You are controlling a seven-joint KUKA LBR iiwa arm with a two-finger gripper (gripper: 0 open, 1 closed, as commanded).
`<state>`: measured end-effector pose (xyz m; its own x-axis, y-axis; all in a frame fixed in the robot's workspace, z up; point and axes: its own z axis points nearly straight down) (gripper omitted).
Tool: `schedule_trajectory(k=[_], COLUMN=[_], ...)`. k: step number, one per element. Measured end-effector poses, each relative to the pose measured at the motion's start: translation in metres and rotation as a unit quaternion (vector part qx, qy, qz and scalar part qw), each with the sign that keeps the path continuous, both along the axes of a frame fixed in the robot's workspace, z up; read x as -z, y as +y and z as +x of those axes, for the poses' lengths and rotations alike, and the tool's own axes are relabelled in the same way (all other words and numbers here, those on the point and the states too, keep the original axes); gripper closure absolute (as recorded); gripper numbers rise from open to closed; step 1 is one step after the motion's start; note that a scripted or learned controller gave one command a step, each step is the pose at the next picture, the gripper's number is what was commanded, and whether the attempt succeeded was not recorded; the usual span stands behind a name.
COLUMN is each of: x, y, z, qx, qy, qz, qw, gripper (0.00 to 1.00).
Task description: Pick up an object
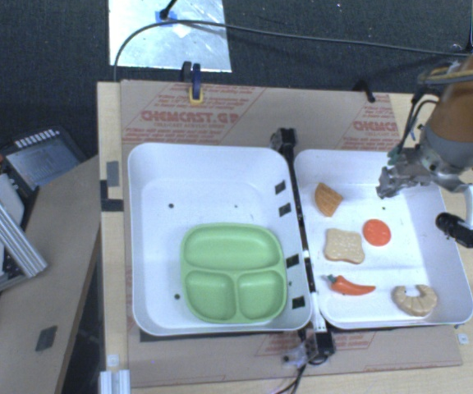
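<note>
I am hanging my gripper (387, 183) over the far part of the right bin (454, 302), with nothing between its tips; whether they are spread or pressed together I cannot tell at this angle. My arm is reaching in from the right, the orange band (460, 109) sitting above the wrist, which is tilting down and leftward toward the bin floor.

I am noting five items below and around me, all lying loose and apart from one another. The orange disc (376, 232) is lying nearest, just this side of my tips. The wedge of bread (328, 199) is lying to my left at about my level. The slice of toast (344, 246) is sitting nearer the camera and left of the disc. The red pepper (352, 286) and the croissant (415, 300) are lying farthest from me, toward the near rim.

I am judging the disc the likely target. It is looking like a small toy piece: light, stiff, probably smooth and low-lying, so it may slip out from under the tips. I am advising a grasp across its width, straight down and centred. The toast, flatter and broader, is looking harder to span.

To my far left the other bin (150, 167) is holding a green divided plate (234, 272).
</note>
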<state>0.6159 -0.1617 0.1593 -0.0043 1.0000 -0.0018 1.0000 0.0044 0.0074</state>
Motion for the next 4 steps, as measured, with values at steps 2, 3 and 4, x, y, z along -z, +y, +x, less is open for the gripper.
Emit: schedule_trajectory(k=[2,3,4], x=[-0.101,-0.093,-0.089], y=[0.003,0.046,0.092], z=[0.004,-0.017,-0.039], qx=[0.000,-0.002,-0.002], qy=[0.001,0.004,0.003], qz=[0.0004,0.0013,0.0014], qw=[1.0000,1.0000,1.0000], gripper=[1.00,1.00,1.00])
